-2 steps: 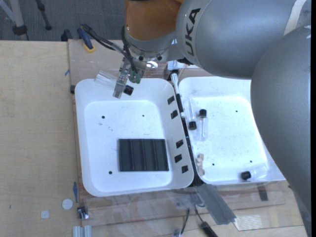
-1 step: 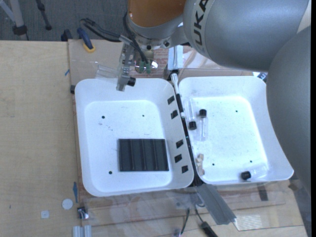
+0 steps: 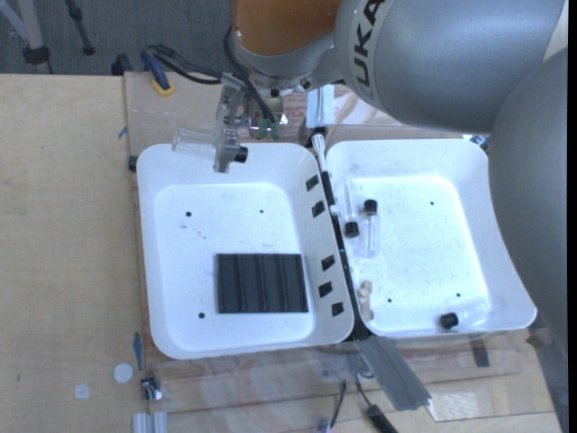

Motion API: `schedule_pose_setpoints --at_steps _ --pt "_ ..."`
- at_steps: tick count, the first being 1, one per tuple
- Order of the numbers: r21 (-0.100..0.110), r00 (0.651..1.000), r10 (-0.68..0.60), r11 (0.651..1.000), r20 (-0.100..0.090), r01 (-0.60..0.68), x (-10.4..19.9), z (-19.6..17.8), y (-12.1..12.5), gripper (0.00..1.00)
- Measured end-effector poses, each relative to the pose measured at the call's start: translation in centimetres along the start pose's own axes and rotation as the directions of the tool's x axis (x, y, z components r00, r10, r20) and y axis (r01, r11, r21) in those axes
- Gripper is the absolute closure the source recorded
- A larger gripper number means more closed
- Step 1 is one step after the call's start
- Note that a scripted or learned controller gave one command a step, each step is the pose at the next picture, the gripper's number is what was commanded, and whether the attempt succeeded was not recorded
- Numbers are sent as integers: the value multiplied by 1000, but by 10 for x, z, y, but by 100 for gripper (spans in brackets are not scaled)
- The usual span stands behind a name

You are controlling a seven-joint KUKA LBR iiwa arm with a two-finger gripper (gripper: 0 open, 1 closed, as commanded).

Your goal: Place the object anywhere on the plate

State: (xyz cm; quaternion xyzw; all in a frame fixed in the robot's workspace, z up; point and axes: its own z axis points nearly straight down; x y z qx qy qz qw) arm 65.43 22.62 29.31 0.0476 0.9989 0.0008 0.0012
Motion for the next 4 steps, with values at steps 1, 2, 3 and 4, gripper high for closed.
schedule_pose_setpoints --at_steps 1,2,3,4 --pt "0 994 -112 994 -1 112 -6 14 1 100" --pt "-2 948 -319 948 7 319 -13 -3 1 100" --pt "-1 893 -450 893 0 450 -12 13 2 100" --pt "0 888 -461 888 7 461 -13 -49 2 100"
